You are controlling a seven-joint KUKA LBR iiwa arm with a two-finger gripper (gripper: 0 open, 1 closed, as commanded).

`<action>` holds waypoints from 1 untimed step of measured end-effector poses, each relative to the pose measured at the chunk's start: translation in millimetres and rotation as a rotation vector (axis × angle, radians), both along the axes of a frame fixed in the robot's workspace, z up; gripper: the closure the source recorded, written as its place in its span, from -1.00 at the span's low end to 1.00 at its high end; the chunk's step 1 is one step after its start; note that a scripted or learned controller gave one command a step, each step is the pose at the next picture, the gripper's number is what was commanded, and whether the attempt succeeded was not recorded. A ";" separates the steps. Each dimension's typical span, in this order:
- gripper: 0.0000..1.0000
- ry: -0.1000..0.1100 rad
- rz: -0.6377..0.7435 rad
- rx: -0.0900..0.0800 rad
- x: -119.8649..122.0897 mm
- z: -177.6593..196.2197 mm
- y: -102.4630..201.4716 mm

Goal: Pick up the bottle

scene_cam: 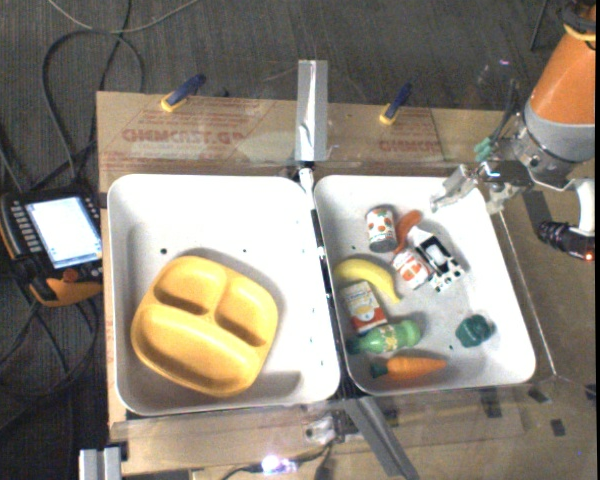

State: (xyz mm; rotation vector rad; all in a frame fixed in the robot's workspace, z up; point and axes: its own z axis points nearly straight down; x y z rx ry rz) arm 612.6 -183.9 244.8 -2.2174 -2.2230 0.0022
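The bottle is green with a pale label and lies on its side near the front of the right bin. A carrot lies just in front of it and a labelled can touches it from behind. My gripper hangs over the bin's back right corner, well away from the bottle. Its two pale fingers stand apart, open, with nothing between them.
The right bin also holds a banana, a small can, a red and white can, a black and white item and a teal object. A yellow compartment tray lies in the left bin.
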 end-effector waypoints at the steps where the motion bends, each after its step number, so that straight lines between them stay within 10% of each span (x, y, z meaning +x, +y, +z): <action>1: -1.00 -0.004 0.106 -0.001 -58.8 -148.6 -19.8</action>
